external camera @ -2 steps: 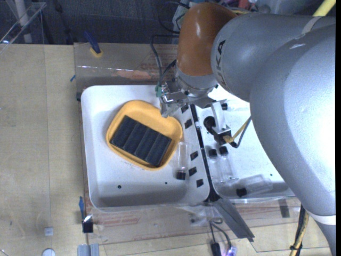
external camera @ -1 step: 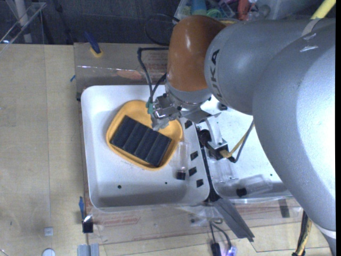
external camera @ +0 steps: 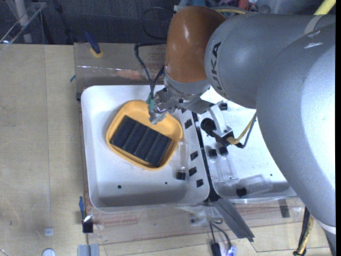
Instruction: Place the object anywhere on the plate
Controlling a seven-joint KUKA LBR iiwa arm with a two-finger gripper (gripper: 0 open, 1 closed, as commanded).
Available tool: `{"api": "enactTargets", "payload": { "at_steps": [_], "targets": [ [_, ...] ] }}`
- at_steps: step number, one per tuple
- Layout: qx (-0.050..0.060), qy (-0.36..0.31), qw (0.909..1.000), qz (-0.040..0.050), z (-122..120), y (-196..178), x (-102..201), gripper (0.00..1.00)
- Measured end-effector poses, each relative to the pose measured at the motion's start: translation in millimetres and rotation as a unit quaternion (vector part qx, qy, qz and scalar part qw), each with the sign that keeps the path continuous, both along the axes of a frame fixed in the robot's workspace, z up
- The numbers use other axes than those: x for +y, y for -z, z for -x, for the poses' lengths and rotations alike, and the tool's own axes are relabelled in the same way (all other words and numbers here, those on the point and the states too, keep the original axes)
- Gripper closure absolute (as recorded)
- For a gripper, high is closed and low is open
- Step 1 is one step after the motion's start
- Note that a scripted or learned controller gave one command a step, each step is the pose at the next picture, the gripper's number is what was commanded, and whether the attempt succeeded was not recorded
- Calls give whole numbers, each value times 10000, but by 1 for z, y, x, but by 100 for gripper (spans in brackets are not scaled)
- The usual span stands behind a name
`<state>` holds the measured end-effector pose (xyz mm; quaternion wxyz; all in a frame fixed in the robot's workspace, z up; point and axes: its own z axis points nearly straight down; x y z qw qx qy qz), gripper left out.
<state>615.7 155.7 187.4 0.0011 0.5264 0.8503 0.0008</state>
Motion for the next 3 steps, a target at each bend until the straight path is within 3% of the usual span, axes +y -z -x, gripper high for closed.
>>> {"api": "enactTargets", "payload": {
  "at_steps": [1, 2, 3],
  "targets": [
    [29, -508, 9987, 0, 30, 4, 25, 100],
    [-3, -1042, 9946, 2, -11, 13, 2, 100],
    [-11, -1439, 9896, 5, -29, 2, 9, 100]
  ]
}}
